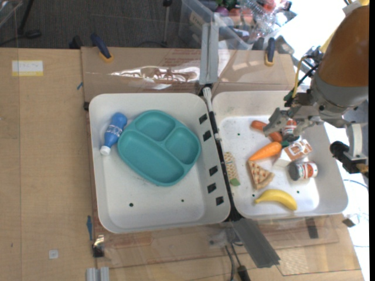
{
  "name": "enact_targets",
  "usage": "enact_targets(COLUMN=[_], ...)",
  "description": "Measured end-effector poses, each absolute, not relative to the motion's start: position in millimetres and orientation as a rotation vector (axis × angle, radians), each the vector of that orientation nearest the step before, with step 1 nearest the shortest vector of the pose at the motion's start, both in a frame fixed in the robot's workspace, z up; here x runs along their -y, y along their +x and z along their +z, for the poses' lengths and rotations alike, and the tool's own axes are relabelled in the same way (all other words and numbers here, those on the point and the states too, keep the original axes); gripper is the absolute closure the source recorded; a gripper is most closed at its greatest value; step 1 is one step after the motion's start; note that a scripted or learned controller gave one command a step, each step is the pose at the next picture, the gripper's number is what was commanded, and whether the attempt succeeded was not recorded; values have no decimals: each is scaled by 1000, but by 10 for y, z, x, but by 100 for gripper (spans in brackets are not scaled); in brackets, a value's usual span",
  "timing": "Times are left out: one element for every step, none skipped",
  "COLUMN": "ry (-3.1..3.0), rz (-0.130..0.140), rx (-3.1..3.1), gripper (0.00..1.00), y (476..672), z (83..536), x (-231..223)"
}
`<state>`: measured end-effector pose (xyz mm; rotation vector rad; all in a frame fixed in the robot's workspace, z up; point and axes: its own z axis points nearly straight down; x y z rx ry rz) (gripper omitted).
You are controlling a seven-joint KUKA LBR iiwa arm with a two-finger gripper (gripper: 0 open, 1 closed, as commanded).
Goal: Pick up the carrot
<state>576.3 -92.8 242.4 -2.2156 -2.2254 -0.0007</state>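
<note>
Two shallow white bins lie side by side on the bench, and we find the gripper (pixel 283 125) low over the far part of the right bin (pixel 331 201). We cannot tell whether its fingers are open or closed, since the wrist and its cabling mask the tips; we see nothing between them. The carrot (pixel 265 151) lies on the bin floor just beside the fingers, on their near side and a little toward the left bin, its thick end nearest them and its tip pointing away toward the divider; we cannot tell whether it touches them. A smaller orange piece (pixel 259 124) sits just beyond the fingers on the divider side. On the near side of the fingers, a small red and white carton (pixel 297 150) rests close by, and a can (pixel 302 171) lies on its side nearer still to us. Further from the fingers, past the carrot, we note a pizza slice (pixel 259 173) and then a banana (pixel 276 198) by the near wall. Well apart from the fingers, the left bin (pixel 111 206) bears a teal divided plate (pixel 159 147) with a blue bottle (pixel 113 132) touching its outer edge.
</note>
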Motion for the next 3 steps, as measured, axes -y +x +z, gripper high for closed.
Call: enact_targets(ry=[-2412, -2402, -2447], rz=[-41, -15, -14], rx=[2064, 2045, 1988], gripper=[0, 0, 0], y=[6012, 6293, 5838], z=[1188, 921, 916], x=[1748, 1826, 1569])
